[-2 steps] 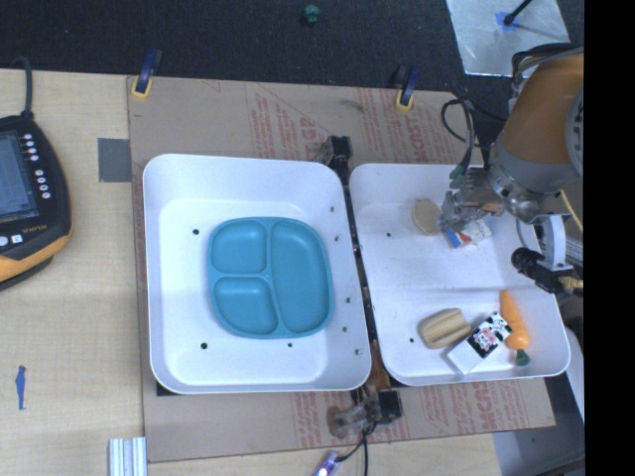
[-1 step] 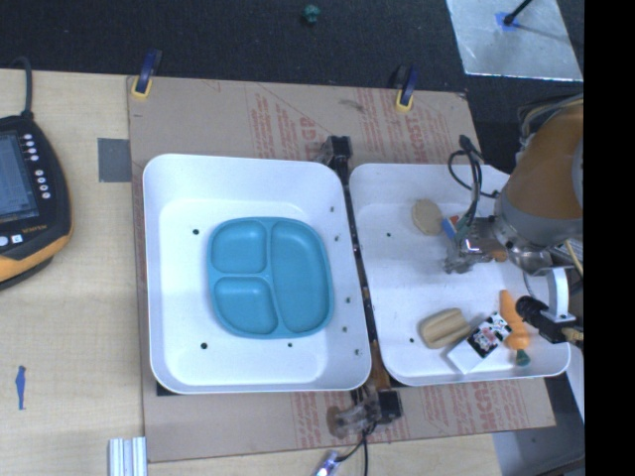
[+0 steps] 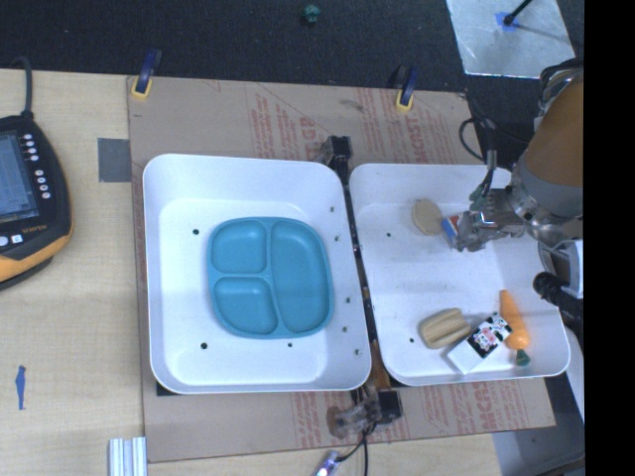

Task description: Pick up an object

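Observation:
My gripper [image 3: 470, 232] hangs low over the upper part of the right bin [image 3: 397, 296], reaching in from the right. Just left of it lies a tan rounded piece [image 3: 427, 215], and a small blue and red item [image 3: 450, 228] sits right against the gripper's tip. Whether that item is gripped is not visible. Near the bin's front lie a tan bread-like piece [image 3: 441, 327], a black and white box [image 3: 482, 341], an orange carrot [image 3: 513, 321] and a small green bit [image 3: 522, 359].
The left bin [image 3: 169, 266] holds a blue divided plate [image 3: 269, 276]. A control pendant [image 3: 25, 196] lies on the bench at far left. Clamps [image 3: 146, 73] [image 3: 402, 87] pin the cardboard sheet at the back.

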{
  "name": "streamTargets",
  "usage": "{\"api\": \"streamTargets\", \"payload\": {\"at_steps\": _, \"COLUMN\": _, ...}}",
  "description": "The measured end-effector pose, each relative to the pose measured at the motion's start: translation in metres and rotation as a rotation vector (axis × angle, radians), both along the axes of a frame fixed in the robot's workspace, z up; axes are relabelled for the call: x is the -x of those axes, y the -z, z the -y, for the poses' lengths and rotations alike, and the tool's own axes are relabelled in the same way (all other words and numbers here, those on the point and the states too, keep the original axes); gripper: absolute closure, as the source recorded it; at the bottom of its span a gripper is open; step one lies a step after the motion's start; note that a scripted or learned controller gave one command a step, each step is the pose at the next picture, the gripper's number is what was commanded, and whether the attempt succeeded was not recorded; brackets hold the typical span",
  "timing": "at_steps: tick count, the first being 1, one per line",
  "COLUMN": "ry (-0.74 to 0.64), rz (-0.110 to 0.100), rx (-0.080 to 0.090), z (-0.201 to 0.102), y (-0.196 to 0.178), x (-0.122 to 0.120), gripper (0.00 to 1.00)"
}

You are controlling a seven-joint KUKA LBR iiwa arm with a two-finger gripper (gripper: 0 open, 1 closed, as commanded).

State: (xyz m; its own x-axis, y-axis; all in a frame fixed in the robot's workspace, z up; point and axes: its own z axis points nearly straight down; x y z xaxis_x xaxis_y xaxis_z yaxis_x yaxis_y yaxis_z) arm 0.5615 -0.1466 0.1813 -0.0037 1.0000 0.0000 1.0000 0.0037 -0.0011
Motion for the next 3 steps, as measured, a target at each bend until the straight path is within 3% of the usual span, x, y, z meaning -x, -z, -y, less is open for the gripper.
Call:
{"api": "streamTargets", "payload": {"at_steps": 1, "ry": 0.000, "rz": -0.001, "rx": 0.000, "z": 0.000, "y": 0.000, "x": 0.000, "gripper": 0.00}}
{"api": "streamTargets", "payload": {"at_steps": 2, "ry": -0.003, "rz": 0.006, "rx": 0.005, "z": 0.028, "y": 0.086, "x": -0.060, "gripper": 0.00}}
{"api": "streamTargets", "payload": {"at_steps": 3, "ry": -0.004, "rz": 0.004, "rx": 0.001, "z": 0.044, "y": 0.086, "x": -0.082, "gripper": 0.00}}
